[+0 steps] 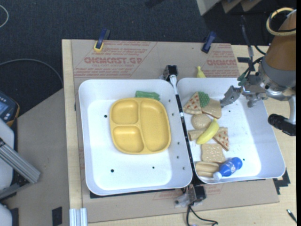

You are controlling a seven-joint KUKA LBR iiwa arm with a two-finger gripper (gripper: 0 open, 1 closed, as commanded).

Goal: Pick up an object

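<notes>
Approach stage: arm over right bin, nothing lifted yet.

The grey two-finger gripper hangs above the far part of the right white bin, just right of the food pile; its fingers look slightly parted with nothing between them. Candidates lie along that bin's left side: one yellow plastic banana, two pizza-slice toys, one blue-and-white bottle at the near edge, several tan cracker and bread pieces; exact count unclear. The left white bin holds one yellow divided plate and one green piece behind it. Next move, by my reckoning: shift left, descend over one item, close.
</notes>
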